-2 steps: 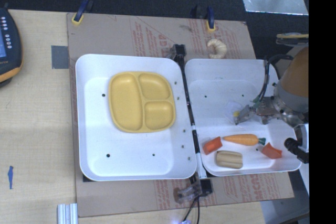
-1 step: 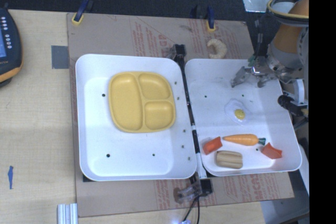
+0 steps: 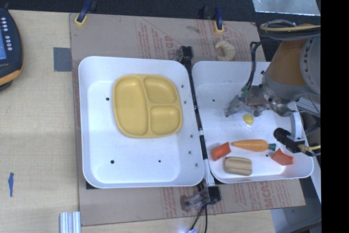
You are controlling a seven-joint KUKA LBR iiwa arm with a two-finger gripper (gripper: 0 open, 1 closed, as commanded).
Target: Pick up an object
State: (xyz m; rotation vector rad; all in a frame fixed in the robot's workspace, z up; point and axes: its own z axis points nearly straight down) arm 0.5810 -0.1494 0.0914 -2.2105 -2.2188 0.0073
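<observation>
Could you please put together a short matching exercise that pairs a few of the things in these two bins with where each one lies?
Things:
1. yellow divided plastic plate
2. orange toy carrot
3. tan bread-like block
4. small yellow round piece

Places:
A. right bin, near its front edge
B. left bin
C. right bin, just below the gripper
D. right bin, just above the tan block

Pairs: 1-B, 2-D, 3-A, 4-C
</observation>
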